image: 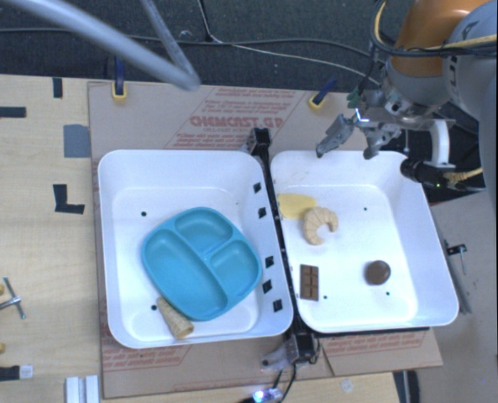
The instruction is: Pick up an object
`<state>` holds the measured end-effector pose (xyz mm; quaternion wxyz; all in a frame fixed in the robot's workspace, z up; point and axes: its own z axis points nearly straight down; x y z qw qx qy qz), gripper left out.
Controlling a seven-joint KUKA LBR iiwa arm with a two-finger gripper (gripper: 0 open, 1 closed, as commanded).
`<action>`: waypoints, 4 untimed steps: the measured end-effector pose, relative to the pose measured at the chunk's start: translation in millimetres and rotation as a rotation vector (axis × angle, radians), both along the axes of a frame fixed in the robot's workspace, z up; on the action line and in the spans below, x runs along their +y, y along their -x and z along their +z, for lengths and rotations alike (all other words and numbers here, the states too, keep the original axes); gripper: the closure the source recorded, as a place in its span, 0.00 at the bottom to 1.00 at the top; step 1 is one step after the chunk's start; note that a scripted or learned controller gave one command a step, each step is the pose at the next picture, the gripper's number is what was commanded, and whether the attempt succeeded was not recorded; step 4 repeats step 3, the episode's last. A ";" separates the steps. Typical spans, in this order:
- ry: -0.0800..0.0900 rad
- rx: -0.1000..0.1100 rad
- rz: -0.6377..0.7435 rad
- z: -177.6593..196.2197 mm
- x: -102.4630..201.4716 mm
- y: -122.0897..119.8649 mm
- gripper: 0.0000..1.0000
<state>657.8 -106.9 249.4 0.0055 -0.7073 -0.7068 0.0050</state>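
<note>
Glossy white plastic bins point(118, 225); smooth matt blue plastic tray point(201, 261); printed cardboard underlay point(232, 116)

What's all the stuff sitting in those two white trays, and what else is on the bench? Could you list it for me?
Bins: two, white, side by side on the bench.
Divided plate: one, blue, in the left bin.
Cone-shaped piece: one, tan, left bin, at the plate's near edge.
Croissant: one, light brown, right bin.
Yellow piece: one, yellow, right bin, touching the croissant.
Chocolate bar: one, dark brown, right bin near the divider.
Round piece: one, dark brown, right bin.
Cardboard sheet: one, brown, under the bins.
Arm: one, grey and orange, upper right.
Pincer: one, open, holding nothing, above the right bin's far edge.
</note>
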 end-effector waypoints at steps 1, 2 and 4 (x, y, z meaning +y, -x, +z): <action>0.001 -0.013 0.003 9.1 0.4 -1.8 0.00; 0.002 -0.012 0.003 -33.7 -1.2 -4.5 0.00; 0.002 -0.009 0.003 -97.7 0.0 -7.2 0.00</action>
